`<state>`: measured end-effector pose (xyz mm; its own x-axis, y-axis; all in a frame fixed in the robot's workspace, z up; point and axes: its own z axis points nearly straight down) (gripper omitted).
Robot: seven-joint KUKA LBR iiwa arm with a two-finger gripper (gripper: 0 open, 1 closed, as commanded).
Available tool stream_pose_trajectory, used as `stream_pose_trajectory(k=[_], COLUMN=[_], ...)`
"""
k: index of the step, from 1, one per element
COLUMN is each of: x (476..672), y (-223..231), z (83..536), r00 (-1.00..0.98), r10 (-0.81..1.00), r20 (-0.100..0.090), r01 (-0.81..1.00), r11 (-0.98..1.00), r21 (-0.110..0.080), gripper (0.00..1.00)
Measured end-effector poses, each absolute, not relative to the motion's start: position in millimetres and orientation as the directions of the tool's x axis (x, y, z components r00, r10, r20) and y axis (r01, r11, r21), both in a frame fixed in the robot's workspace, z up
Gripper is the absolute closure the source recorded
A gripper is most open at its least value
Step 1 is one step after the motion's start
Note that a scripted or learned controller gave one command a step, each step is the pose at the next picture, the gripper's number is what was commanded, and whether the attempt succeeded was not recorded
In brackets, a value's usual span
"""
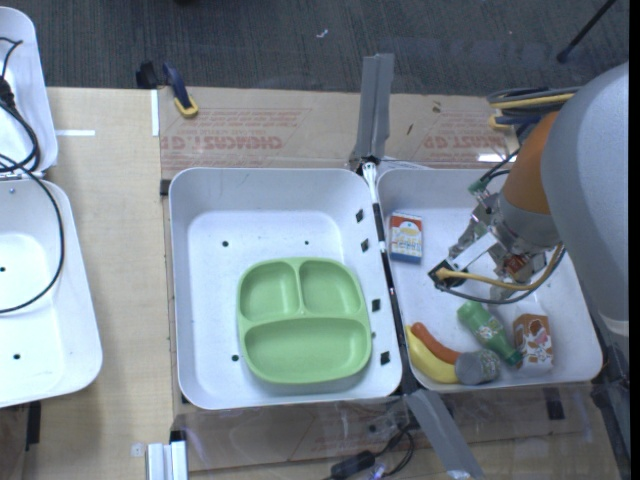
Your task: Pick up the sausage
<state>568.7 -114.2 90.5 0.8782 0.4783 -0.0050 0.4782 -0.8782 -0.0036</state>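
Well off to the tool's left, a green divided plate (300,320) sits in the left bin (190,268). In the right bin (425,200), a small box (405,237) lies just left of the tool (514,262). The sausage (433,340) lies below and left of the tool, apart from it, touching a banana (428,364). A green bottle (487,328) lies just under the tool. I cannot tell whether the tool is wide or narrow.

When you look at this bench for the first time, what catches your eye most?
The bright green three-compartment plastic plate stands out in the middle of the left white bin. The big grey arm with an orange band reaches over the right white bin. There the orange-red sausage lies right beside a yellow banana at the near edge.
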Motion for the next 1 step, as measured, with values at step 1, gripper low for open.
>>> stream_pose_trajectory(k=[1], x=[569.7], y=[-90.8], z=[190.8], r00=[0.886], r10=[0.463], r20=[-0.004], r01=[0.463], r11=[-0.886], r21=[-0.001], gripper=[0.00])
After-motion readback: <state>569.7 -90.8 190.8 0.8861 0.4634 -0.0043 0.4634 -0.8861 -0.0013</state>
